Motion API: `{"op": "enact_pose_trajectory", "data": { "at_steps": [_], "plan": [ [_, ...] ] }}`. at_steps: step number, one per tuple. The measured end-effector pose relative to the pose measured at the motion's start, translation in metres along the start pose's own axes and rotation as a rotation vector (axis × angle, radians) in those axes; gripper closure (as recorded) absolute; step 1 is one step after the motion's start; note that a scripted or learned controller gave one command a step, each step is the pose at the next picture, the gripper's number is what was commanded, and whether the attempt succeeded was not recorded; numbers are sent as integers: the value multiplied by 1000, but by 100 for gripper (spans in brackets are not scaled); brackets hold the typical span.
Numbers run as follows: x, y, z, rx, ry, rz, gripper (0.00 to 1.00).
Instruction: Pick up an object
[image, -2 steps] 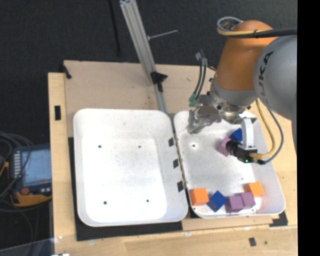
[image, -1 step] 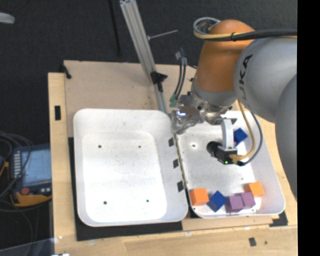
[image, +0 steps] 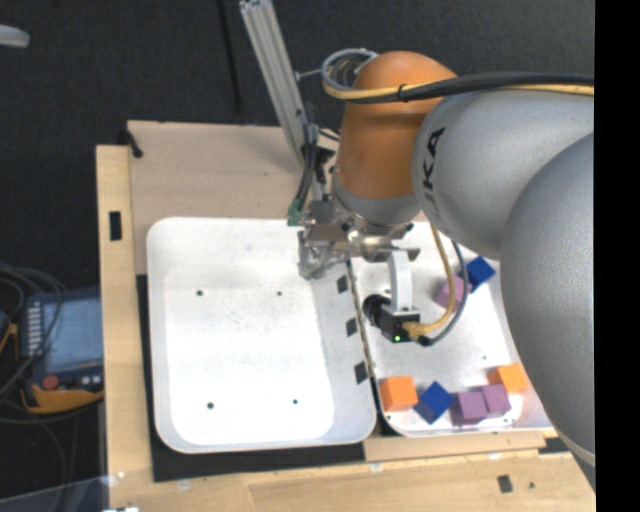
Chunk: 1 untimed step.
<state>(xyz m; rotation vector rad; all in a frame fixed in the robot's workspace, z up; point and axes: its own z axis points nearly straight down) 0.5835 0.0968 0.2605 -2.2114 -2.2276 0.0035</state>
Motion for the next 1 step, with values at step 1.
{"op": "enact_pose_trajectory", "data": {
  "at_steps": [1],
  "plan": [
    [-3,0,0,-1,0,5,0]
  ]
}}
